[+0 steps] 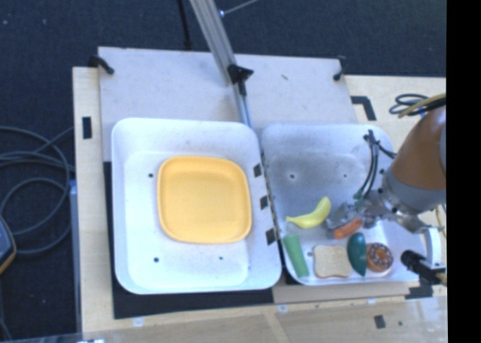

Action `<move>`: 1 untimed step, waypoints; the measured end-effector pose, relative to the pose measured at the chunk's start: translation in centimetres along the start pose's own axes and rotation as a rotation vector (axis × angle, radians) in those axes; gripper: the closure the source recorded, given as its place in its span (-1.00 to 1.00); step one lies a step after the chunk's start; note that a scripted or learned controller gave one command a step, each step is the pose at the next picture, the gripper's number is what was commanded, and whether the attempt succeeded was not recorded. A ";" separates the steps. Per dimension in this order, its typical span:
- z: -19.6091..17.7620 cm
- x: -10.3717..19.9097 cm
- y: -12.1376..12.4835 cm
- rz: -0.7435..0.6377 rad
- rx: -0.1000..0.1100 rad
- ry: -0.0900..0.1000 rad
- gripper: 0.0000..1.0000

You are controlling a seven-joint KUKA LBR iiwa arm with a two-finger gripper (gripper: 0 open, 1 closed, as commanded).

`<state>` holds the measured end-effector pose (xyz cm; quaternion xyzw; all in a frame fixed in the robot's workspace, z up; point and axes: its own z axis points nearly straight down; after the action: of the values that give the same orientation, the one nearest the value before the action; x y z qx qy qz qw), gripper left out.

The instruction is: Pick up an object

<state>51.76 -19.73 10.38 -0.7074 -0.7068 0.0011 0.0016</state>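
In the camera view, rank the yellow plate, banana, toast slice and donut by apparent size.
Largest to smallest:
1. yellow plate
2. banana
3. toast slice
4. donut
Banana and toast slice look close, so that order is unsure.

Two white bins [188, 132], one yellow plate [204, 198], and six small items (all in the right bin).

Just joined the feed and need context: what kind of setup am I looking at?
Likely a lab bin-picking bench: two white bins on a board, a yellow plate in one, toy food like a banana in the other.
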 end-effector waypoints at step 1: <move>-1.3 -0.1 0.1 0.001 -0.006 -0.001 1.00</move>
<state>51.91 -19.81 11.67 -0.7078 -0.7064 -0.0007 -0.0007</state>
